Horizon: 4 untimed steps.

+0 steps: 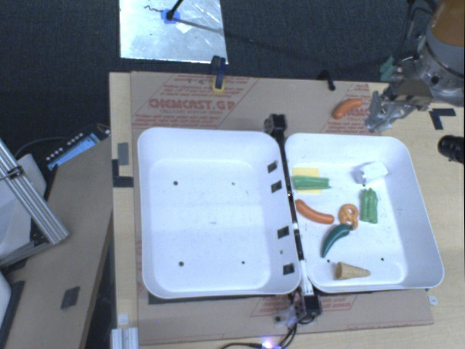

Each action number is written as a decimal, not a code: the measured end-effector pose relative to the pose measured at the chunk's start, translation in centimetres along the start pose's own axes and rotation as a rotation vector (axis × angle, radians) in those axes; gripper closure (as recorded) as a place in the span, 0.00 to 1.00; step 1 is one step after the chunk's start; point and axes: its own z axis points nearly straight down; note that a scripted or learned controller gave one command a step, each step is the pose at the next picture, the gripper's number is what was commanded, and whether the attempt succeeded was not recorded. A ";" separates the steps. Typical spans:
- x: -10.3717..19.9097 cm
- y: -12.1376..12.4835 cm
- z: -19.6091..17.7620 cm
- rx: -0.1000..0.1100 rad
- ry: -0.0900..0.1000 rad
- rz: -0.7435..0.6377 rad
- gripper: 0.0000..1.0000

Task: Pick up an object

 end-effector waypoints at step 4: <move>14.2 -5.9 -12.4 -0.012 -0.001 0.003 1.00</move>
